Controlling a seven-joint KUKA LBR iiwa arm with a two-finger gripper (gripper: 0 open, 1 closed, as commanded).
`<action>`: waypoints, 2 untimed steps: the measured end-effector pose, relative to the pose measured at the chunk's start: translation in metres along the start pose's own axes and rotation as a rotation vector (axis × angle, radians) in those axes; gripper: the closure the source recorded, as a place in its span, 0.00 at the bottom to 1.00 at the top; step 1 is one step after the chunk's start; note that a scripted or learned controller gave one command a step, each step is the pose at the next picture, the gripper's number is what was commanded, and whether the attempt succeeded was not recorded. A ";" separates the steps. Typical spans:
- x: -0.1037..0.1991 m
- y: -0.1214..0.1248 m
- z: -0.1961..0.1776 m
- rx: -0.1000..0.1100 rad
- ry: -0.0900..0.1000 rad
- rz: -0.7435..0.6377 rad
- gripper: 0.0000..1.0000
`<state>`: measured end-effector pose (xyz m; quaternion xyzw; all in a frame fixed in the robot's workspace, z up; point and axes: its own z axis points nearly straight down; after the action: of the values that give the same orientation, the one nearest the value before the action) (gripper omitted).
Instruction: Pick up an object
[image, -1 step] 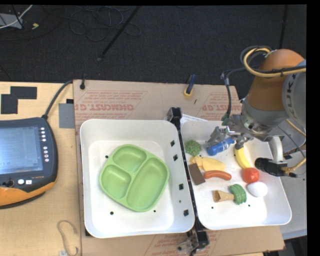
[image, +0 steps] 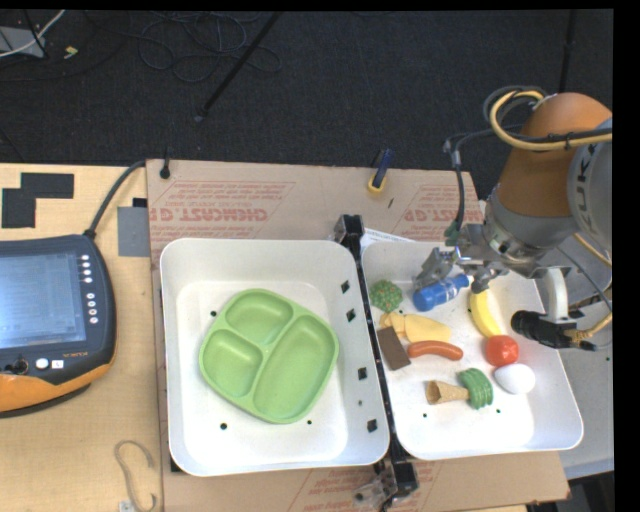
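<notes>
Toys crowd the right bin (image: 560, 430): one blue bottle (image: 440, 293), one banana (image: 487, 312), one tomato (image: 502, 350), one egg (image: 515, 379); claw (image: 452, 262) over the bottle, grip unclear.

Glossy plastic plate (image: 268, 354) — matt cardboard (image: 250, 205) beneath bins.

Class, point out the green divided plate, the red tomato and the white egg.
Green divided plate (image: 268, 354), camera view, on its raised central divider.
Red tomato (image: 502, 350), camera view, middle of its top.
White egg (image: 515, 379), camera view, middle of its shell.

Robotics lab: teach pendant (image: 50, 310), cardboard-covered bench (image: 250, 205), trailing cables (image: 150, 45).
</notes>
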<state>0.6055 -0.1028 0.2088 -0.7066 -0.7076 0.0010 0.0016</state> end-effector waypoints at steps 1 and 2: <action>0.007 0.001 0.047 0.004 0.001 0.001 0.00; 0.010 -0.006 0.093 0.003 0.000 0.000 0.00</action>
<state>0.5989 -0.0931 0.1162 -0.7066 -0.7076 0.0020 0.0027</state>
